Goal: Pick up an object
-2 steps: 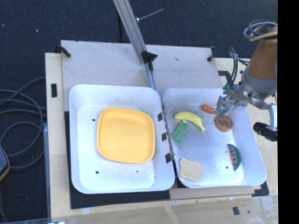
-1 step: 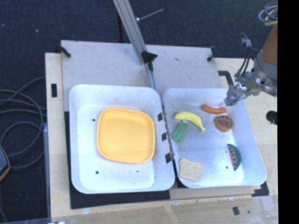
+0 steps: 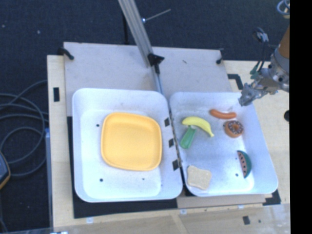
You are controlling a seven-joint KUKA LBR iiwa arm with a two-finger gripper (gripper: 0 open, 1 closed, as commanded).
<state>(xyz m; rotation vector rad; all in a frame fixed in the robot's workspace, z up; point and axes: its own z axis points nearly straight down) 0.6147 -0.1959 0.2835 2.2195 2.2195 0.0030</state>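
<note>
Arm reaching in from the right edge, wrist angled down-left, claw [image 3: 246, 97] hanging over the top right corner of the right bin [image 3: 222, 179]. Too small/blurry to tell if spread or pinched, nothing visibly between the tips. Inside that bin: hot dog [image 3: 223, 114] just below-left of the claw, donut [image 3: 233, 128] near it, banana [image 3: 198, 125] touching a green block [image 3: 187, 137], toast [image 3: 199, 177] front left, watermelon slice [image 3: 244, 163] front right. Left bin [image 3: 85, 130] w/ yellow plate [image 3: 131, 141]. Pale tabletop [image 3: 195, 69], dark carpet beyond, cables at left.
</note>
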